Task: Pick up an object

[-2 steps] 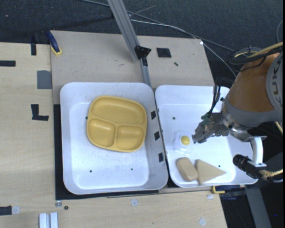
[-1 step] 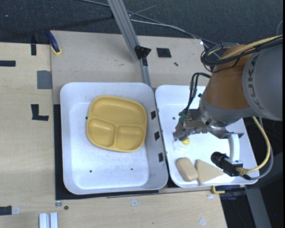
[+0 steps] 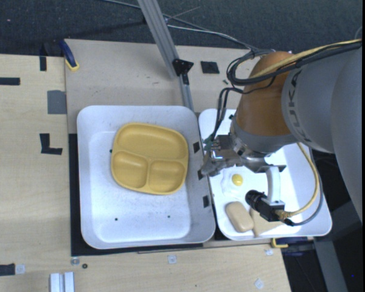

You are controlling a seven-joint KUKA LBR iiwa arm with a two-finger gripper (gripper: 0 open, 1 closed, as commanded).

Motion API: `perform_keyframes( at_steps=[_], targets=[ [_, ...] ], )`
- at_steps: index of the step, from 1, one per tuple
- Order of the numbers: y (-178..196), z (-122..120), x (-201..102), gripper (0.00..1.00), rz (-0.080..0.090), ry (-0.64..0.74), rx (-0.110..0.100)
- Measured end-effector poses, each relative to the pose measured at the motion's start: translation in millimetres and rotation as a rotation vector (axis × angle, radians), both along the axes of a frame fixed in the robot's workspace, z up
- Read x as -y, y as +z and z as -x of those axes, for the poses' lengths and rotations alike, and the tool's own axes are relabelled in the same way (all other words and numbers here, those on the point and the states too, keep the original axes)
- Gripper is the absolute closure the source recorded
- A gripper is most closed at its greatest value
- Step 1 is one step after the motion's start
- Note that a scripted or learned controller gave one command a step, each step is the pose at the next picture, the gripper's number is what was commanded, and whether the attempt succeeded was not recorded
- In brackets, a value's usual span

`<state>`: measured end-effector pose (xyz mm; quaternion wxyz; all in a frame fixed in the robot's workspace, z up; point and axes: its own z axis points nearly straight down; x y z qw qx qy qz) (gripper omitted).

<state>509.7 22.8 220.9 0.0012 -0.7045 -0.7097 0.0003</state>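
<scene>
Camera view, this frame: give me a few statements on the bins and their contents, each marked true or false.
1. A yellow divided plate lies in the left bin. True.
2. The plate has three compartments. True.
3. The arm is over the left bin. False: it is over the right bin.
4. A beige block lies in the right bin. True.
5. The small yellow piece sits on the plate. False: it lies in the right bin.

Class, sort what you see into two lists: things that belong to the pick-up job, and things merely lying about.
Job: gripper; small yellow piece; tan block; yellow divided tray; right bin; left bin.

Lying about: black tape marks; blue clamp; metal pole.
</scene>
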Motion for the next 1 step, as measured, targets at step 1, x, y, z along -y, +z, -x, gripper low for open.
perform_keyframes(
  at_steps=[1],
  targets=[
    [-4.7, 12.4, -56.7, 1.0, 0.0, 0.0, -0.002]
  ],
)
